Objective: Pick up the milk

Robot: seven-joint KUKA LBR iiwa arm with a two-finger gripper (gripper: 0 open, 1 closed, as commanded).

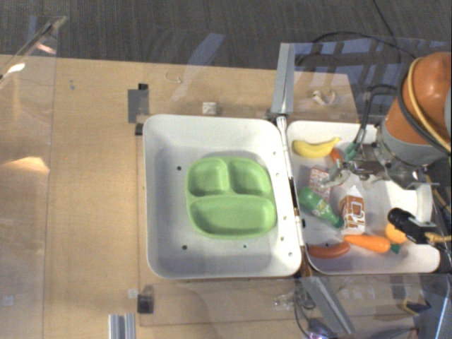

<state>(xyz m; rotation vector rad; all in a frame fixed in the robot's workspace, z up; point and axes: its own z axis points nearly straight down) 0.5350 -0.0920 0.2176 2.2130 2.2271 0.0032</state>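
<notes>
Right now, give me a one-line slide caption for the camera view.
Gripper hovers over the right bin above the milk carton; green divided plate sits in the left bin.

Grey arm point(409, 143) with a glossy orange band point(429, 94), black cables looping over its metal wrist

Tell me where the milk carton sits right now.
The milk carton lies in the right bin, between the green bottle on its left and the carrot just below it.

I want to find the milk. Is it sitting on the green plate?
No, the milk lies in the right bin among the toy food, and the green plate sits in the left bin.
</notes>
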